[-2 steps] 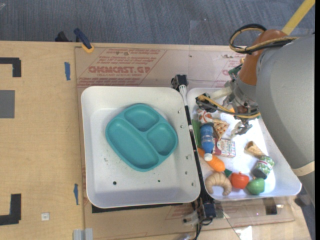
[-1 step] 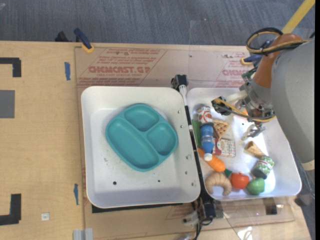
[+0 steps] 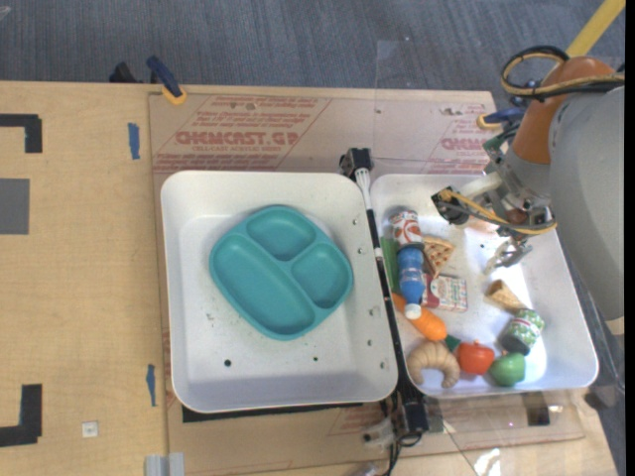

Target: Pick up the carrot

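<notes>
The carrot (image 3: 430, 324) is a short orange piece with a green end. It lies in the right bin (image 3: 575, 310) near the left wall, between a blue bottle (image 3: 410, 271) and a croissant (image 3: 435, 362). My gripper (image 3: 504, 253) hangs over the upper right part of that bin, well to the right of and beyond the carrot. It holds nothing that I can see. The grey arm with its orange band (image 3: 541, 127) comes in from the right and hides the bin's far right corner.
Around the carrot sit a red tomato (image 3: 476, 358), a green lime (image 3: 508, 368), a labelled packet (image 3: 448, 293), a can (image 3: 404, 227) and a tan wedge (image 3: 506, 296). The left bin (image 3: 198, 365) holds a teal divided plate (image 3: 281, 271).
</notes>
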Available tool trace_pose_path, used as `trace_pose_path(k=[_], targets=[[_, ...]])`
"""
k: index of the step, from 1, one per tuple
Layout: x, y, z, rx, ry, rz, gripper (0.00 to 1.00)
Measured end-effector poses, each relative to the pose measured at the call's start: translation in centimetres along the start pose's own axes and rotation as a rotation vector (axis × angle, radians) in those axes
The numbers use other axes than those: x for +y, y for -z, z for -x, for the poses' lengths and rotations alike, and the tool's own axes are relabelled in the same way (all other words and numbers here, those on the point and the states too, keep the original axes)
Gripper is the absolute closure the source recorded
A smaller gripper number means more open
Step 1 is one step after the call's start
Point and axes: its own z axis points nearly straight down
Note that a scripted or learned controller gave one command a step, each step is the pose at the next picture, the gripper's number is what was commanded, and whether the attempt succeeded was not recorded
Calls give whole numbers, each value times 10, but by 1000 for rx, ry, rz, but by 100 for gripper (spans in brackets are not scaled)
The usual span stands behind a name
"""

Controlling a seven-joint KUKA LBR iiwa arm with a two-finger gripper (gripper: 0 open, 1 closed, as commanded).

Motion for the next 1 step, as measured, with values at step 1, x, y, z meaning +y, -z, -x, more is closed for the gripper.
trace_pose_path(k=[1], targets=[[-4,1,-11,-13,-52,6,0]])
